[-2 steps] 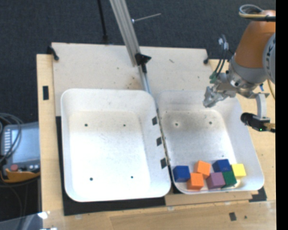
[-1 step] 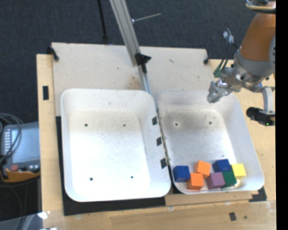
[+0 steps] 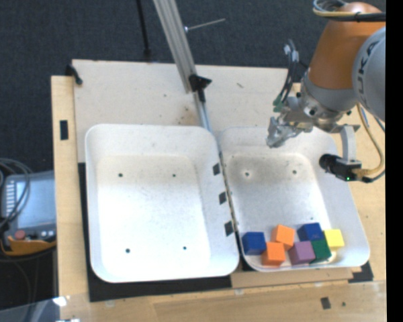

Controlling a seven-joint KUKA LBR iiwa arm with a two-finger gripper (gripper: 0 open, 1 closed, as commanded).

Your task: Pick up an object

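Observation:
Several small coloured cubes lie clustered at the near edge of the right bin (image 3: pixel 336 193): a blue cube (image 3: pixel 254 242), two orange cubes (image 3: pixel 285 234) (image 3: pixel 275 253), a purple cube (image 3: pixel 301 252), a green cube (image 3: pixel 321 249), a second blue cube (image 3: pixel 311 231) and a yellow cube (image 3: pixel 334 238). My gripper (image 3: pixel 277 137) hangs over the far edge of the right bin, well away from the cubes. Nothing shows between its fingers.
The left bin (image 3: pixel 154 200) sits beside the right one, sharing a middle rim. A slanted aluminium rail (image 3: pixel 178 45) rises from the bench behind the bins. A grey control box (image 3: pixel 27 206) with cables lies off the bench to the left.

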